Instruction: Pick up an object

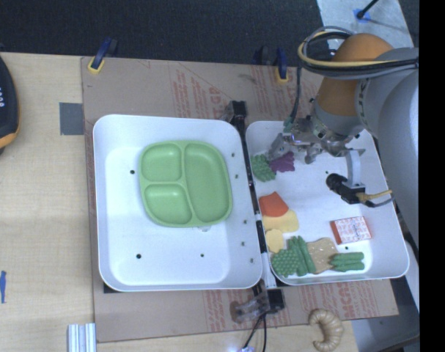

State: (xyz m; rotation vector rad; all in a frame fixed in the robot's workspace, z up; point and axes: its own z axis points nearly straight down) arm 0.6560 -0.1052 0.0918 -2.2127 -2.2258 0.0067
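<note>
Camera view | claw low in right bin, far-left corner, poised over purple toy beside green toy | claw spread: cannot tell | likely grasp approach

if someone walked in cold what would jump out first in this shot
Probably the green divided plate lying alone in the left bin, bright against the white. Next, the grey arm with its orange band reaching into the far end of the right bin, with the gripper just above a small purple piece. Then the cluster of toy foods along that bin's near edge.
</note>
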